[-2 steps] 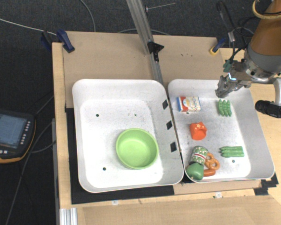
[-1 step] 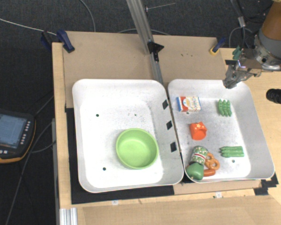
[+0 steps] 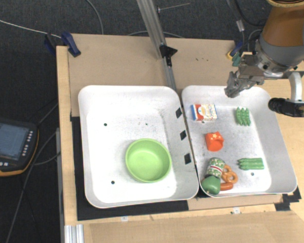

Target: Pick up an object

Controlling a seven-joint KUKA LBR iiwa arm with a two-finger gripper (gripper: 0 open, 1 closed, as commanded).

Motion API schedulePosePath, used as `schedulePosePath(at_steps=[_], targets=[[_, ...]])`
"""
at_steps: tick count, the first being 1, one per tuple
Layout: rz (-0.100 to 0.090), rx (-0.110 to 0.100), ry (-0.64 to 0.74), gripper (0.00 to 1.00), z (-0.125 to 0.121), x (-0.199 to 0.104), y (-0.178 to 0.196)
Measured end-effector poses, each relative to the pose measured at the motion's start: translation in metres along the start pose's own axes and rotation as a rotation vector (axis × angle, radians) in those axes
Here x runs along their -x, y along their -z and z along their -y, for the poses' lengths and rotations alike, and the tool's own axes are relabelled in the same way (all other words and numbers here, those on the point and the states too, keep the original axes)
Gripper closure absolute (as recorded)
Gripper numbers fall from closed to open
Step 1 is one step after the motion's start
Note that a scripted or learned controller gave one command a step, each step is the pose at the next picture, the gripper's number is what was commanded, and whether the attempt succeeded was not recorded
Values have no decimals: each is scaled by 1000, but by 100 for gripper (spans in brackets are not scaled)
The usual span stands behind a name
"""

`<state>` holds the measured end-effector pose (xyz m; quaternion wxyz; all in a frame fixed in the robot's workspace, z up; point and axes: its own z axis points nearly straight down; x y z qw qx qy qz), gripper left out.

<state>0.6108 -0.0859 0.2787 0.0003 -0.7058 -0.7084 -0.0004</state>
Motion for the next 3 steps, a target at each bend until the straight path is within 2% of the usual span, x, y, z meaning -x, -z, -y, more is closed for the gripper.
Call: schedulePosePath(at_steps=[1,2,3], targets=[[0,1,1,100,-9,-47,1],[0,0,2,100,-14,-108,-5],[0,-2,0,100,-19,-152,-24]])
